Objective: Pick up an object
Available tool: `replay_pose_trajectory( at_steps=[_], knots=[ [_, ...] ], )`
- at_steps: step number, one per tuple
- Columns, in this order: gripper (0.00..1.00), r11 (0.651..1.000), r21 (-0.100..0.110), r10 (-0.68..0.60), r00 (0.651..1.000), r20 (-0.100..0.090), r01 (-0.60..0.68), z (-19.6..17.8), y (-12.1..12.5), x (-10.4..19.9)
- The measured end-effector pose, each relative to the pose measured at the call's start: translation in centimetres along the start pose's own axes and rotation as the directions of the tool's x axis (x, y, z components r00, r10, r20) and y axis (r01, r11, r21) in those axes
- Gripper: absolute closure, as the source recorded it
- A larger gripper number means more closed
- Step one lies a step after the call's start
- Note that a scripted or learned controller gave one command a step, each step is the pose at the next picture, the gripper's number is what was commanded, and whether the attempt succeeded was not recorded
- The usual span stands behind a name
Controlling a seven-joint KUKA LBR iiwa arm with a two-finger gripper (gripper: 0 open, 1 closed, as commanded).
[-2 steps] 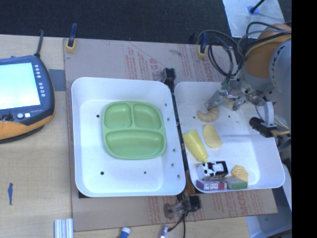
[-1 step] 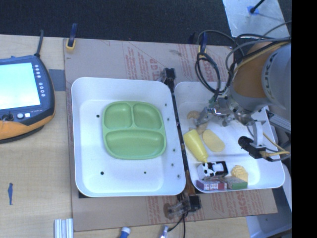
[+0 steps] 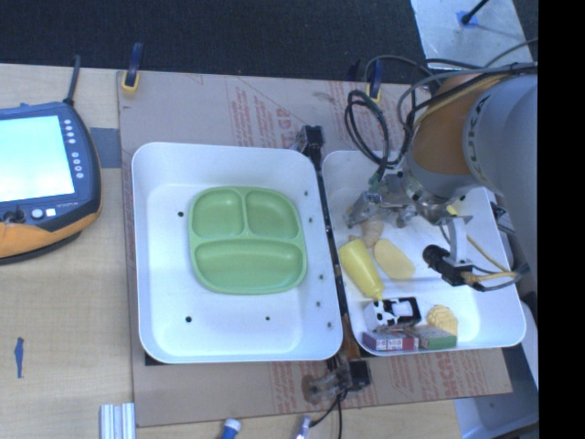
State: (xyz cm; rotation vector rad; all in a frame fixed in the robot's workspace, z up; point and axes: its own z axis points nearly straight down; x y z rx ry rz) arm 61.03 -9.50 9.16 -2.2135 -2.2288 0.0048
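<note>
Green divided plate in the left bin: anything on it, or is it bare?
Bare. The green divided plate lies flat in the left bin, and all three compartments show plain green with nothing in them.

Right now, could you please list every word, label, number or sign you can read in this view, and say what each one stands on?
Nothing here can be read with confidence.
Brown cardboard sheet: faint red print, too blurred to read.
Small box at the right bin's near edge: red label, too small to read.
Handheld pendant: bright screen and buttons, no legible characters.
</note>
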Motion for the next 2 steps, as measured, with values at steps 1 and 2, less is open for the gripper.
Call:
replay_pose_trajectory(
  at_steps=[1,2],
  knots=[
    [1.00,1.000,-0.001,-0.002,1.000,0.002,0.002,-1.1,0.0,-0.1],
    [1.00,1.000,-0.004,0.002,1.000,-0.002,-0.002,-10.2,-3.0,4.6]
  ],
)
